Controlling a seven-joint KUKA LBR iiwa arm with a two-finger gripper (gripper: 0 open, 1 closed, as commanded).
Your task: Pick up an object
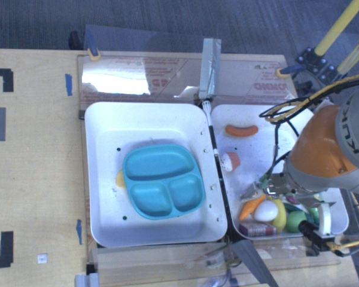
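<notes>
hand low in the right bin, just over a heap of small things at the near end; whether spread or closed, cannot tell, hidden under the grey wrist and the orange band. arm coming in from the right, with black and yellow cables looped above it. heap under the hand: white egg-like thing, orange carrot-like piece touching its left side, yellow piece on its right, green round thing further right, dark small item along the near wall, too small to name. sausage-shaped orange-red piece alone at the far end of the same bin, well apart from the heap. small white and pink thing near the dividing wall, between sausage and heap. left bin with a blue three-part tray lying flat near the middle, a bit of yellow peeping from under its left edge. pale wooden desk to the left.
</notes>
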